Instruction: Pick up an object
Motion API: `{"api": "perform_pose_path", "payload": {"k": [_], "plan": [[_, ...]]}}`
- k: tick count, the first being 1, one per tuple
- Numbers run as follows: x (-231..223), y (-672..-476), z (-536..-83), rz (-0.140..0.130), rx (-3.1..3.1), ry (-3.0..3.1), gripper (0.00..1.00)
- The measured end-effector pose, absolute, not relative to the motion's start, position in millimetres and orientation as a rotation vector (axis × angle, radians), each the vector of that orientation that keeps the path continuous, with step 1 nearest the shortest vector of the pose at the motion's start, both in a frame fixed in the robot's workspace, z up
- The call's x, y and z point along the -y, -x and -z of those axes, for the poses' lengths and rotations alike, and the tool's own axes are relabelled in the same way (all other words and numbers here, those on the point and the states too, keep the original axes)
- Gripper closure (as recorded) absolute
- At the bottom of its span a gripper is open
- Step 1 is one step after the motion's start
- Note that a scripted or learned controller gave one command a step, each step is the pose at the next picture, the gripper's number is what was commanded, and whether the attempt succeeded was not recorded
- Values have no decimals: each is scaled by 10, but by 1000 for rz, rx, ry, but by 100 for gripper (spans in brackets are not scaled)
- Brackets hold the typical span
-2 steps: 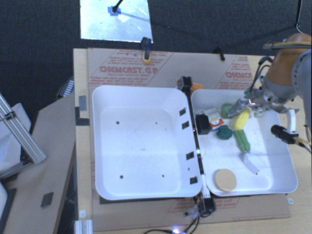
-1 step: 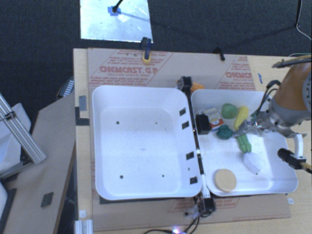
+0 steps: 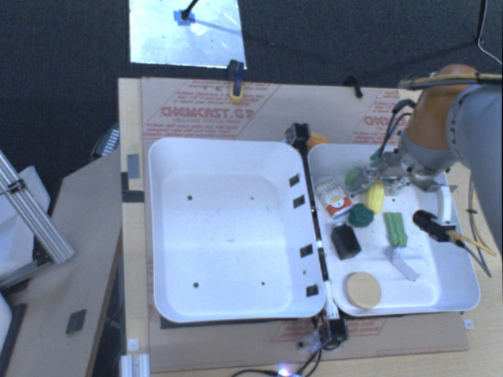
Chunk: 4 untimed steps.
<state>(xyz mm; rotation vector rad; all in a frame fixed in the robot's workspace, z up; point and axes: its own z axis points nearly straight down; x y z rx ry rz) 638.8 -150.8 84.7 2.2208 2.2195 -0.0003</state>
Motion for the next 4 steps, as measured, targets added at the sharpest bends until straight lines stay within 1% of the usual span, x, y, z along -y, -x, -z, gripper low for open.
{"api": "perform_pose_path", "payload": {"k": [1, 2, 3, 4], "plan": [[1499, -6396, -957, 0, -2222, -2215, 100], [1003, -6115, -1760, -10, -2227, -2210, 100], [574, -5759, -1849, -2, -2231, -2215, 100], [-208, -6497, -1903, -10, -2231, -2203, 100]]}}
